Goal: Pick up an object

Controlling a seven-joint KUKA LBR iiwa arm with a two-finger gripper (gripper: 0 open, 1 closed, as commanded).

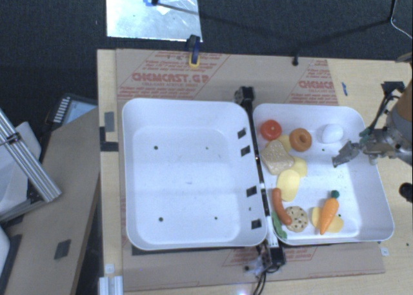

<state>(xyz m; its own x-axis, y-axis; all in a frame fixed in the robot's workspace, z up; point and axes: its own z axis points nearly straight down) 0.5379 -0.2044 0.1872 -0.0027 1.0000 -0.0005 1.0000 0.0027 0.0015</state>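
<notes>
White plastic right bin (pixel 374 213) held the toy food: red tomato (pixel 271 129), brown doughnut (pixel 301 139), white egg (pixel 332 133), orange carrot (pixel 329 213), speckled cookie (pixel 296 218). Grey gripper (pixel 342 155) hung at the frame's right over the bin, nothing between its fingers; opening width couldn't be told.

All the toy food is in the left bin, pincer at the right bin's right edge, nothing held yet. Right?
Not quite: the camera view shows the food, such as the tomato, donut and carrot, in the right bin, not the left bin. The rest stands: the pincer is at the right bin's right edge with nothing between its fingers.
</notes>
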